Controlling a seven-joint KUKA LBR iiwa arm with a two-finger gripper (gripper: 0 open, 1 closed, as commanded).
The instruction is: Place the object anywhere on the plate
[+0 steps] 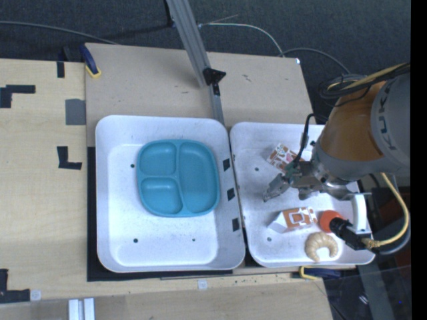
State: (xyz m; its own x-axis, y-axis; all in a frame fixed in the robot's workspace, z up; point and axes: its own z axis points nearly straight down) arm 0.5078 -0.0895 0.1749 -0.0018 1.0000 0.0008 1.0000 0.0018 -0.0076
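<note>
- The arm (363, 132) was the biggest thing there. It reached in from the right and hung over the right bin (257, 245).
- The left bin (113, 245) sat far off to the left of the pincer (275, 189). Inside it lay the blue plate (179, 177), which had three parts and nothing on it.
- The pincer pointed down and to the left, low over the floor of the right bin. Its two fingers looked spread a little way apart, and nothing sat between them. It held nothing.
- The task does not say which thing to pick. The closest ones were two small packets.
- The orange and white packet (293, 219) lay just below the pincer and a bit to its right, not touching it.
- The little printed packet (281, 155) lay just above the pincer, also not touching.
- The croissant (323, 245) lay farther down and to the right, near the bin's corner. A small red thing (329, 218) sat just above it.
- To do this step well, I think the pincer should move right over one packet, go straight down with a finger on each side, and squeeze firmly.
- The packets look flat and thin, so the fingers could slide off. Going low to the floor would help.
- After that it would need to lift up high to cross both bin walls to the plate.
</note>
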